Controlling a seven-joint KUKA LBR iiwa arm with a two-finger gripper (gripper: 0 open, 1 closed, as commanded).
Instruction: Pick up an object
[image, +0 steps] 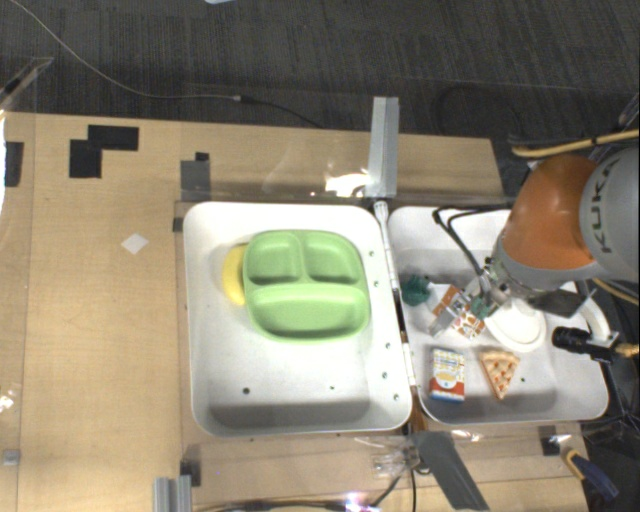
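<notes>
My gripper (466, 306) is low in the right bin (572, 398), on the grey arm with its orange band (548, 225) that comes in from the right. A small orange-and-white printed item (466, 321) lies right at the gripper's tip, touching or nearly touching it. Just left of it sits a teal object (415, 291). In front of the gripper lie a small carton with a blue base (448, 374) and a toy pizza slice (499, 370). A white round object (519, 327) rests to the gripper's right.
The left bin (290, 395) holds a green divided plate (303, 281) with a yellow item (232, 276) poking out from under its left edge. A black cable (462, 243) hangs across the right bin's back. A metal post (384, 145) stands behind the divider between the bins.
</notes>
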